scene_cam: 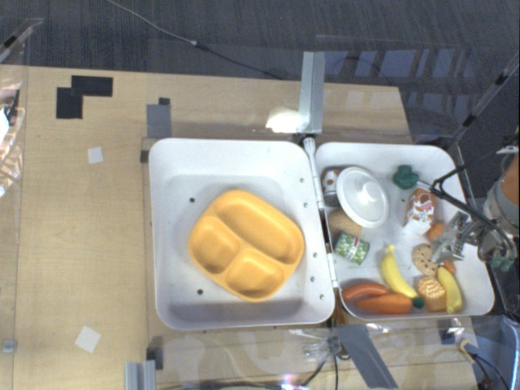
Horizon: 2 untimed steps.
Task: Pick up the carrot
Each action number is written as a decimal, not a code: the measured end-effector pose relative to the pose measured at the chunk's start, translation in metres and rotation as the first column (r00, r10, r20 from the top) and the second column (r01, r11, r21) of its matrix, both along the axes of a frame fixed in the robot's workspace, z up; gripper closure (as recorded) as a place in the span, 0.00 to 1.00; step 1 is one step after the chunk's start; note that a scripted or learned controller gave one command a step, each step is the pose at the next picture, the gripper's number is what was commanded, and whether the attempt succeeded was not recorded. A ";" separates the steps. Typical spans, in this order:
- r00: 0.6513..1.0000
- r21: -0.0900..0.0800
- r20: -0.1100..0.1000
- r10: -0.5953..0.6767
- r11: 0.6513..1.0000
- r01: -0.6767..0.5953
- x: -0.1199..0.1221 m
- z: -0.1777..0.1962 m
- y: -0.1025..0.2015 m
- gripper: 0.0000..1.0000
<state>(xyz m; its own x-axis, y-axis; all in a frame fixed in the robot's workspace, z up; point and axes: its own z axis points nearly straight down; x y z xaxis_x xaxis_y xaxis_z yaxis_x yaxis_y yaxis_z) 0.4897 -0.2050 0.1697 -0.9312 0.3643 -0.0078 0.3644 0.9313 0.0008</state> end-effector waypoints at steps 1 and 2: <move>0.973 0.001 0.000 0.230 0.973 -0.230 0.023 -0.019 0.056 1.00; 0.983 -0.001 -0.002 0.186 0.983 -0.186 0.010 -0.044 0.017 1.00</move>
